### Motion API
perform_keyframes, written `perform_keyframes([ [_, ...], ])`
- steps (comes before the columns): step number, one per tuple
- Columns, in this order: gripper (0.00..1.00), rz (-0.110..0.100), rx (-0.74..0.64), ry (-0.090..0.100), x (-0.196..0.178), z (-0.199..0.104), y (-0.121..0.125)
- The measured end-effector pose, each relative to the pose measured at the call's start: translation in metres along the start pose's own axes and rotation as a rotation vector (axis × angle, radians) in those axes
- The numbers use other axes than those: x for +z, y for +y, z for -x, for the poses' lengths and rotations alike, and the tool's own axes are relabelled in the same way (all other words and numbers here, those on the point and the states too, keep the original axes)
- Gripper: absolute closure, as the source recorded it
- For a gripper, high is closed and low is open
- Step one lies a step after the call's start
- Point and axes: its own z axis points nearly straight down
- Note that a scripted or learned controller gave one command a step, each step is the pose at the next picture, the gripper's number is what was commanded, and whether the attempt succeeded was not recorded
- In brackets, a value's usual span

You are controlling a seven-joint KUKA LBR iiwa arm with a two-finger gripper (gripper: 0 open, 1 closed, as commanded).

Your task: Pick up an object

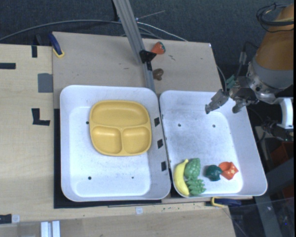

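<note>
Two shallow white bins sit side by side on the desk (113, 53).

Left bin (71, 181): one yellow divided plate (121, 127), three compartments, lying flat toward the bin's 12 o'clock half.

Right bin (246, 142): one cluster of small toy foods at the 6 o'clock end. Banana (179, 179), yellow, curved, at the cluster's 9 o'clock edge, touching the green broccoli-like piece (192, 168). A second green piece (196, 185) lies just beside it at 6 o'clock. A dark green item (212, 172) and a red-orange item (229, 170) sit touching each other at the cluster's 3 o'clock side.

End effector (222, 106): over the right bin's 1 o'clock corner, fingers spread apart, nothing between them. Well apart from the cluster.

Arm (274, 58): grey with orange band, entering from 3 o'clock.

Step in hand, as judged: approach; no object yet engaged. The next move calls for travel toward 6 o'clock across the bin, then a descent onto one piece. The red-orange item or the banana, each at an outer edge of the cluster, looks easiest to isolate; crowded neighbours risk a shove or a double catch.
</note>
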Motion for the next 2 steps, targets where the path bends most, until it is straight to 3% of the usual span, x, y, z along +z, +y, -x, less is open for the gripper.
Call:
perform_keyframes([
  [1,0.0,0.0,0.0,0.0,0.0,0.0,0.0],
  [2,0.0,-0.004,0.001,-0.001,0.043,-0.002,-0.001],
])
